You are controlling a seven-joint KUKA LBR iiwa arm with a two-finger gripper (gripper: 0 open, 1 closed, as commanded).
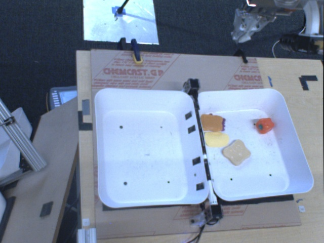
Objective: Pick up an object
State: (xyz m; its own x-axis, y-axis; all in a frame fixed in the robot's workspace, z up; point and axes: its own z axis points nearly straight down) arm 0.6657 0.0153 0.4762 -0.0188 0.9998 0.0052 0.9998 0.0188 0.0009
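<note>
The right bin holds several small items. An orange-brown piece with a purple edge lies near the divider, a flat yellow piece sits just below it, and a tan lobed piece rests beside that. A red-orange item with a dark stem end lies toward the bin's right side. My gripper hangs high at the top right, well behind the bins and far above the objects, with nothing seen between its fingers.
The left bin sits beside the right one, joined by black clips along the divider. A shiny metal sheet lies behind the bench. A yellow clamp sits at the board's back edge. Metal framing stands at the far left.
</note>
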